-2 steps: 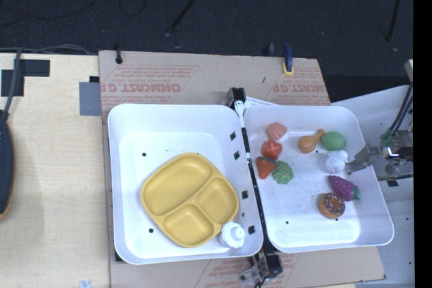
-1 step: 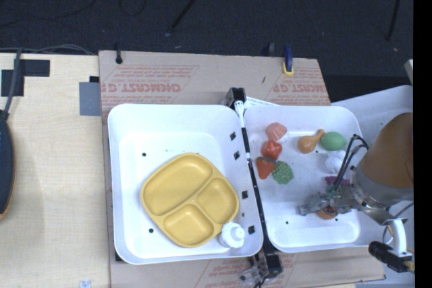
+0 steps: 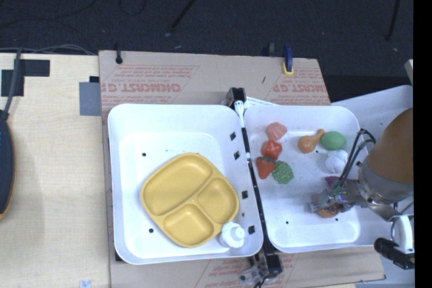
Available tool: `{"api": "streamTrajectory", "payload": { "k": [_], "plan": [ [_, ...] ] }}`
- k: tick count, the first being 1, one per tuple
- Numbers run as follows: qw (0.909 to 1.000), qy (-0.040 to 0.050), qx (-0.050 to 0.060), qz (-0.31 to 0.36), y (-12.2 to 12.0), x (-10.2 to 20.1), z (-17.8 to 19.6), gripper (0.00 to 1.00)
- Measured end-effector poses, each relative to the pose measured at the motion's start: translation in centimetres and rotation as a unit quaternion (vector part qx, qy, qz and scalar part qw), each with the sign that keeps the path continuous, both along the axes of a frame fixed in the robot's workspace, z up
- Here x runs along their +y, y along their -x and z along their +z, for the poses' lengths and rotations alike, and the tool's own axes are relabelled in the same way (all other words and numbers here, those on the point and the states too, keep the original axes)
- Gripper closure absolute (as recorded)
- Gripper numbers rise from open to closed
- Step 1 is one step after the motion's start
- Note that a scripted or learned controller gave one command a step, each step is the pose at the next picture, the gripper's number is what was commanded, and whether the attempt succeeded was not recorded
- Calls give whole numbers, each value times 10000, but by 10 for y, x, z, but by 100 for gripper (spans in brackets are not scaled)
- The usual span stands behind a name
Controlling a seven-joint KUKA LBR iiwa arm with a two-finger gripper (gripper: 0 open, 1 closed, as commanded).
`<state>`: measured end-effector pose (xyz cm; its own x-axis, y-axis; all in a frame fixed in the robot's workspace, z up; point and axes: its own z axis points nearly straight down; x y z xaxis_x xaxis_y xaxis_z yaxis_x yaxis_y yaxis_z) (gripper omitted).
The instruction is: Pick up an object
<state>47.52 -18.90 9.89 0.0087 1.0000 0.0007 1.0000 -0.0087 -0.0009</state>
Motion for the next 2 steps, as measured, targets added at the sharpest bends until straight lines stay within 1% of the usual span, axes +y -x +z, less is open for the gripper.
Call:
{"api": "streamTrajectory", "payload": {
  "k": [1,2],
  "plan": [
    [10000,16,-64,68,-115,5,52,100],
    [10000,-2,-42,79,-163,79,118,100]
  ]
}}
